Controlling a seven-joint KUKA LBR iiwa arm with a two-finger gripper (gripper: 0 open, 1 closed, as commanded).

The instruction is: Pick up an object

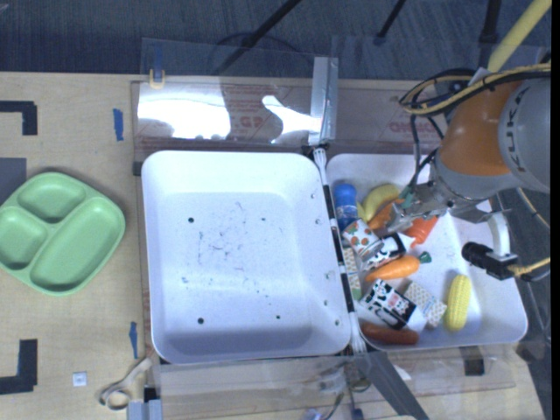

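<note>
From my remote screen I see the gripper (404,217) low over the right bin (499,322), in the upper part of the toy pile. I cannot tell how it is set — the wrist and cables cover it.

The things to pick are crowded on the left half of this bin. A blue bottle (346,196) lies at about 10 o'clock from the gripper, and a yellow banana (378,199) sits just beside the gripper at 11 o'clock. An orange-red piece (423,227) touches the gripper area at 3 o'clock; I cannot name it. At 6 o'clock lies an orange carrot (394,268) with a green end, smooth and tapered. Below it there is a black-and-white patterned carton (387,303), and a dark red sausage shape (390,334) at the bin's lower wall. A yellow corn cob (457,302) with bumpy surface lies apart at 5 o'clock.

The pile is tight around the gripper — things press on it from several sides.

The left bin (236,252) is smooth white plastic with faint scratches. Far at 9 o'clock, on the wooden bench (70,339), rests a green divided plate (58,233), rounded with three compartments.
</note>
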